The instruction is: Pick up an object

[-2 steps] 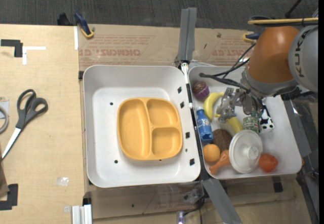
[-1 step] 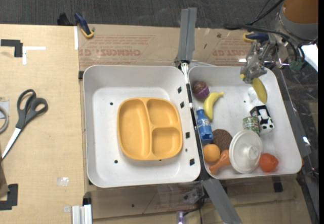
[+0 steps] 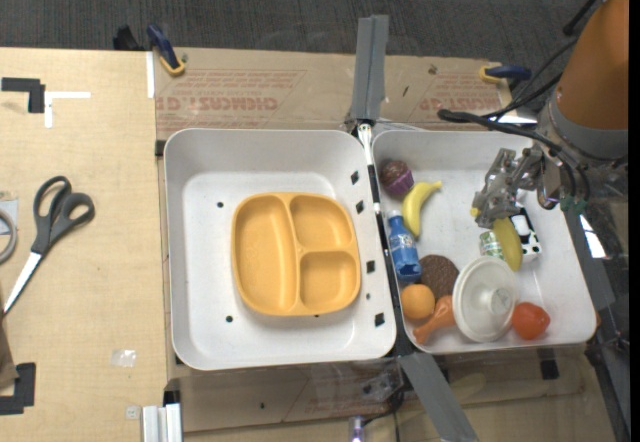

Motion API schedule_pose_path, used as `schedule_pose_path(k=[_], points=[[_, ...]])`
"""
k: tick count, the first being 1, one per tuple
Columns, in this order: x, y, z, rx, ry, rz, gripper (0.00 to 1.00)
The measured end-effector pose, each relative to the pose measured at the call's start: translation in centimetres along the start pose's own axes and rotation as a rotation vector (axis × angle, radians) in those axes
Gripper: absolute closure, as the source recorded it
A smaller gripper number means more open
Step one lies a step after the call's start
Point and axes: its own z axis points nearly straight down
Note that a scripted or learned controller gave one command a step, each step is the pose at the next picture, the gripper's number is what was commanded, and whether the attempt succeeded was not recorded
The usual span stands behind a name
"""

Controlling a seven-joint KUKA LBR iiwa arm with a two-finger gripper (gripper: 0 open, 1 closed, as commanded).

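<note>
My gripper (image 3: 490, 207) hangs over the right part of the right bin (image 3: 455, 152), just above a small clear item (image 3: 490, 244), a second yellow banana (image 3: 509, 246) and a black-and-white block (image 3: 525, 230). Nothing visible hangs from it. Left of it lie a purple plum (image 3: 396, 176), a yellow banana (image 3: 420, 202) and a blue bottle (image 3: 403, 248). Along the front are a brown disc (image 3: 438, 273), an orange (image 3: 417, 302), a carrot (image 3: 432, 327), an upturned white bowl (image 3: 484, 300) and a red tomato (image 3: 531, 320).
The left bin (image 3: 190, 230) holds a yellow divided plate (image 3: 297, 253). Scissors (image 3: 50, 220) lie on the wooden bench at the far left. A grey post (image 3: 370, 70) stands behind the seam between the bins. The arm's orange band (image 3: 600, 50) rises at the right.
</note>
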Motion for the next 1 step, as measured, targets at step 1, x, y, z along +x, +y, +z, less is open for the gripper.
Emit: schedule_pose_path(k=[1], points=[[-4.93,0.56,-2.58,0.0,-0.003,0.094,1.0]])
